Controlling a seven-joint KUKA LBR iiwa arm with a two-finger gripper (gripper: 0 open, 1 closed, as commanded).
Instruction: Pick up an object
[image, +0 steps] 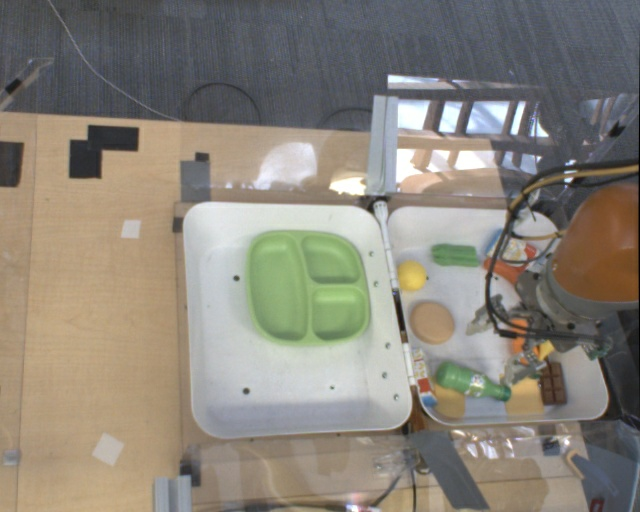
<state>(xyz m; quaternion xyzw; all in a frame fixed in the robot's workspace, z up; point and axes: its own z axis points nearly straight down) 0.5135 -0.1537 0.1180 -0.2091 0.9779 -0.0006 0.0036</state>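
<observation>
**Jaws low over the right bin, grip unreadable**

Jaws (520, 335) hang over the right bin (470, 225), under the arm's orange band (600, 245); whether they are released or clenched cannot be told. Around them lie a green bar (455, 256), a yellow ball (411, 275), a tan round disc (432, 322), a green bottle (470, 381) on its side, a tan block (526, 398) and a brown chocolate-like bar (553, 383). No writing can be read on any of them. The left bin (215, 400) holds a green divided plate (307, 287). Both bins rest on the wooden surface (90, 330).
</observation>
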